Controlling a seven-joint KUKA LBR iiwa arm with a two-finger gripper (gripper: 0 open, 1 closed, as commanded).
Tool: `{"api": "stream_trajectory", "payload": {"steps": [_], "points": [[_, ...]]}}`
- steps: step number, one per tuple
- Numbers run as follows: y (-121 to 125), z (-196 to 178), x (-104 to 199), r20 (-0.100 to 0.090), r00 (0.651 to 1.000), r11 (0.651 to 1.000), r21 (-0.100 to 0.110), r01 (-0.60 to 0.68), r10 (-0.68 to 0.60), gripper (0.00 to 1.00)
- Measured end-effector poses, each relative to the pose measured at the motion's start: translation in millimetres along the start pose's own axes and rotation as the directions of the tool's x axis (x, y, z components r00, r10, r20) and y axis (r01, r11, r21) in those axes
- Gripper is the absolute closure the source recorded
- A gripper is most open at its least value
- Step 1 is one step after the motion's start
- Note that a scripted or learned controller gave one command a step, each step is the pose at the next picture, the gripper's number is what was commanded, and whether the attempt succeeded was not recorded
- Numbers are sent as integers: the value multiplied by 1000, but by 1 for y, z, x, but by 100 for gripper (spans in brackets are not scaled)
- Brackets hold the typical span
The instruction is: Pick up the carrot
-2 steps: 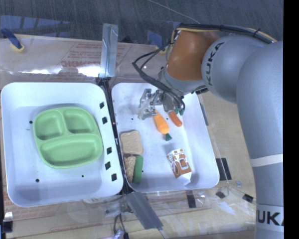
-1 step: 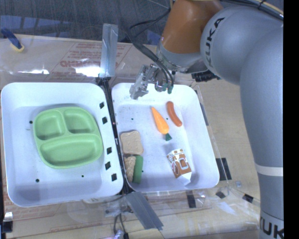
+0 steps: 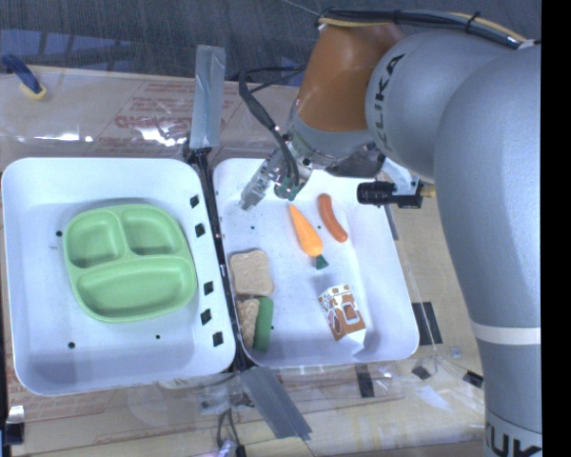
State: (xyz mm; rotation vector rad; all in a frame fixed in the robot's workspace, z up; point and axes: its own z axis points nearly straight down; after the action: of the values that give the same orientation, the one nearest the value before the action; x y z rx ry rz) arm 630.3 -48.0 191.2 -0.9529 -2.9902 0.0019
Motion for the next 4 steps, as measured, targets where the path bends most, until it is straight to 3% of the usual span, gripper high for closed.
{"api": "stream_trajectory", "payload": {"steps": [1, 2, 3, 4], "points": [[21, -1, 3, 4, 967, 967, -3, -256, 256, 100], [49, -1, 8, 2, 854, 854, -3, -520, 520, 100], [103, -52, 40, 1, 878, 878, -6, -479, 479, 100], [135, -76, 64, 4, 1000, 1000, -4, -11, 11, 100]]}}
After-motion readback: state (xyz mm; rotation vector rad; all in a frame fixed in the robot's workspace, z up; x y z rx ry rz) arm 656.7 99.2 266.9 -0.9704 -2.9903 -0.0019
